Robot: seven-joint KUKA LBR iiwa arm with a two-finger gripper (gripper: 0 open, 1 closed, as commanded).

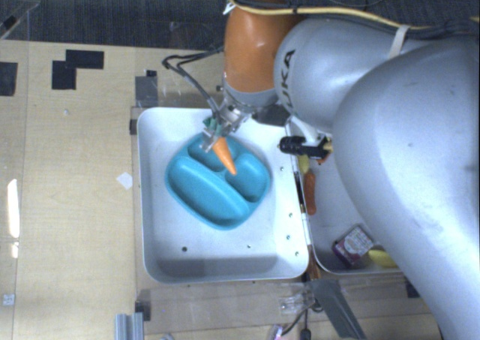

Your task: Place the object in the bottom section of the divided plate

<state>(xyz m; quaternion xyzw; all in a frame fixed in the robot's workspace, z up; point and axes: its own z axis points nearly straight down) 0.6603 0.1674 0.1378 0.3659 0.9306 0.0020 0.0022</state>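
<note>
The two-finger gripper (214, 130) has its fingers closed on the green top of the orange plastic carrot (223, 154), hanging over the blue divided plate (217, 181). It should move toward the long bottom section, then lower before release.

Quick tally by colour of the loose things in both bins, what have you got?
Blue: 1, the divided plate
Orange: 1, the carrot at the gripper
Purple: 1, the packet
Yellow: 1, a piece partly hidden by the arm
Total: 4
</note>
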